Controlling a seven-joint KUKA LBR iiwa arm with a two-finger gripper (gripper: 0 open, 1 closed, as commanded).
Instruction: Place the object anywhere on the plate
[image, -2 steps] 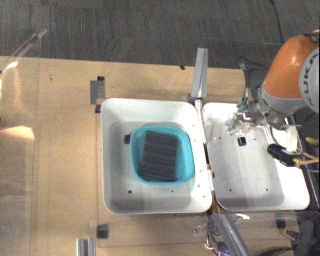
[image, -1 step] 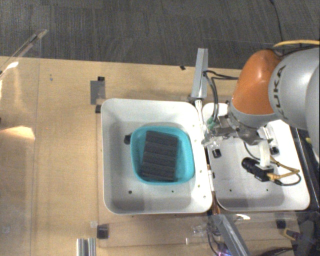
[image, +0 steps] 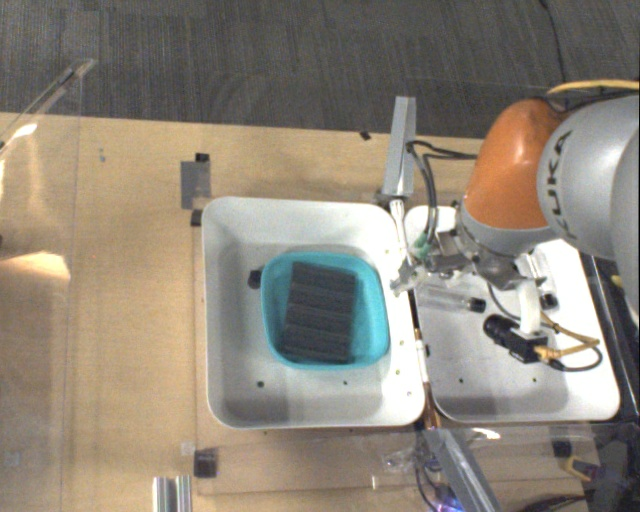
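Observation:
A square turquoise plate (image: 372, 318) sits in the middle of the left bin (image: 225, 330). A dark grey ridged block (image: 318, 310) lies flat on the plate, covering most of its centre. My gripper (image: 425, 268) hangs under the orange-banded wrist over the left edge of the right bin (image: 500, 395), just right of the divider between the bins. It is apart from the block and the plate, and nothing shows in its grasp. The wrist hides most of the gripper.
A small dark thing (image: 255, 278) peeks out at the plate's left edge. A grey upright post (image: 401, 145) stands behind the bins near the divider. The arm covers the upper part of the right bin.

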